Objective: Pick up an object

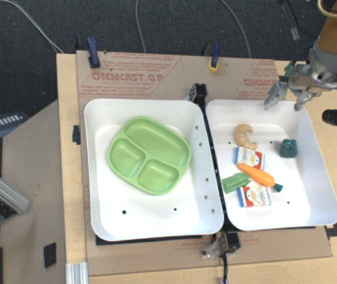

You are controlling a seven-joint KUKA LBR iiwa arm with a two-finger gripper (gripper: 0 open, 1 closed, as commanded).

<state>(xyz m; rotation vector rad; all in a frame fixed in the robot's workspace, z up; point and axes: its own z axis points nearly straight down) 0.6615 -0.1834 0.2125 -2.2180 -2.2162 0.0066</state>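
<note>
Watching the arm hang above the right bin, with nothing picked yet.

From my seat, going left to right: the left bin (97,218) holds a green divided plate (149,155); the right bin (328,200) holds a croissant (244,135), two small cartons (249,157) (254,197), a green block (235,183), a carrot (257,174) and a dark green lump (288,148); the gripper (287,99) hovers over that bin's far rim, fingers spread wide, holding nothing; I judge choosing, descent, grasp and lift all remain.

Brown bench (174,76), two white bins side by side: left bin (97,218), right bin (316,200)
</note>
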